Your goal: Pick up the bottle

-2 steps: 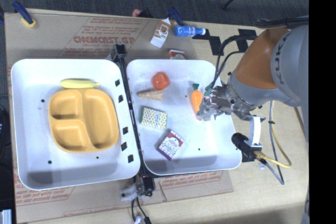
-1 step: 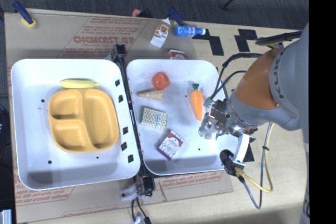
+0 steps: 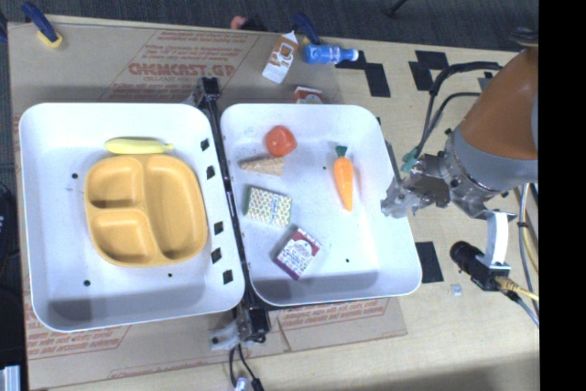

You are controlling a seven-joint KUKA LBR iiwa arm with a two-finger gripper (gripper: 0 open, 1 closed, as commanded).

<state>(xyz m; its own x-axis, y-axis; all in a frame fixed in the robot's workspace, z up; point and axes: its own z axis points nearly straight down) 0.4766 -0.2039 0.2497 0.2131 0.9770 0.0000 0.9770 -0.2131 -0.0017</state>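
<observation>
A small blue bottle (image 3: 322, 54) with a white cap lies on its side on the bench behind the right bin (image 3: 399, 263), outside both bins. My gripper (image 3: 395, 203) hangs at the right rim of the right bin, well in front of the bottle and to its right. Nothing shows in its grasp. The grey wrist and orange band rise behind it toward the right.
In the right bin lie a tomato (image 3: 280, 140), a carrot (image 3: 343, 182), a bread wedge (image 3: 264, 165), a green patterned box (image 3: 268, 206) and a maroon packet (image 3: 297, 252). The left bin holds a yellow divided tray (image 3: 145, 206) and a banana (image 3: 139, 145). A small carton (image 3: 280, 59) lies left of the bottle.
</observation>
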